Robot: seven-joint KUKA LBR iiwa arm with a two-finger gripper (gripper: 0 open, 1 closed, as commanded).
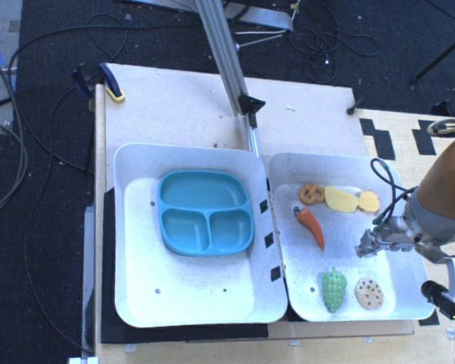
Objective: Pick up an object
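The right bin (290, 170) holds several toy foods: an orange carrot (312, 226), a brown pretzel (312, 193), a yellow piece (341, 199) with an orange-yellow piece (369, 201) beside it, a green bunch of grapes (333, 289) and a speckled cookie (369, 293). My gripper (368, 247) hangs over the right side of this bin, right of the carrot and above the cookie. Nothing shows between it and the bin floor.
The left bin (129, 287) carries a blue divided tray (207, 212). A metal pole (227, 58) slants down to the bins' back edge. The arm's grey wrist (433, 217) comes in from the right. Cables lie on the dark floor around the bench.
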